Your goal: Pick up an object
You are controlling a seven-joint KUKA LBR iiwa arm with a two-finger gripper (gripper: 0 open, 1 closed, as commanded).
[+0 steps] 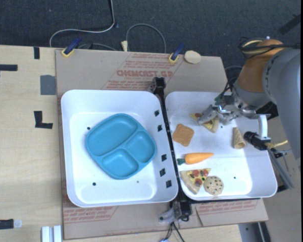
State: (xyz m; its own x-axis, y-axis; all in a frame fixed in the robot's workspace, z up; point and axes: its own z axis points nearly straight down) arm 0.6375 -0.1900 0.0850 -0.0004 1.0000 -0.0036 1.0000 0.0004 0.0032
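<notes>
Plate (pixel 121 145) in left bin (pixel 70 135) | carrot (pixel 198 158), pizza (pixel 192 179) right | end effector (pixel 212 116) state unclear

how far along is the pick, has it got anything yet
Done: the arm has reached into the right bin, and the tool is low over a small yellowish food piece near the bin's far side. In hand: nothing visibly lifted. Left: gripping and raising an item. The carrot, cracker, pizza slice and cookie lie untouched.

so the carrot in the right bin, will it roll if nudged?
Probably: the carrot looks rounded and tapered, so it may roll in an arc. It looks smooth, perhaps slippery between fingers. It lies apart from the toast and pizza slice, with space to move.
</notes>
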